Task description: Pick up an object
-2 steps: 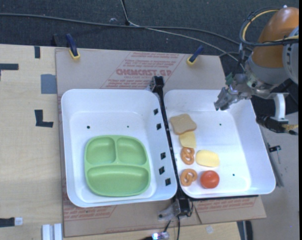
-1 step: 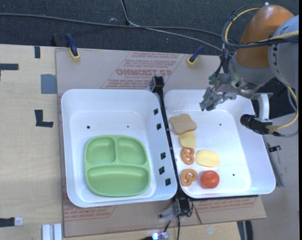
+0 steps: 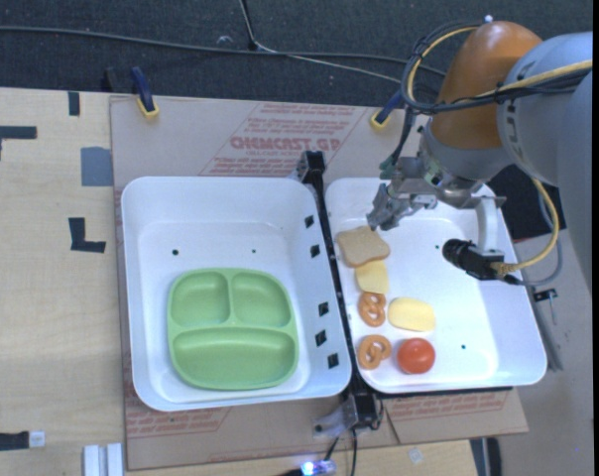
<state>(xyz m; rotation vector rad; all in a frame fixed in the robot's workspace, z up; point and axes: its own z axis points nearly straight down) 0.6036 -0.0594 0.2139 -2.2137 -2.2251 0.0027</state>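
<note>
- Gripper (image 3: pixel 389 211) hovers at the right bin's (image 3: pixel 498 365) twelve o'clock edge, just above the bread slice (image 3: pixel 361 247), presumably lining up a grasp; finger spread cannot be told.
- Right bin holds six items: one bread slice, one cheese piece (image 3: pixel 373 278), two pretzels (image 3: pixel 372 309), one yellow piece (image 3: pixel 412 314), one tomato (image 3: pixel 416 356).
- Left bin (image 3: pixel 146 206): one green tray (image 3: pixel 230 327).

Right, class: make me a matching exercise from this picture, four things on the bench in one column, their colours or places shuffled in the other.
Things:
1. Divided plate
2. Tomato
3. Bread slice
4. Tool

Descriptions:
A. Red, near the right bin's front edge
B. Just behind the bread, over the right bin
C. Green, in the left bin
D. Tan, by the divider

Pairs: 1-C, 2-A, 3-D, 4-B
</note>
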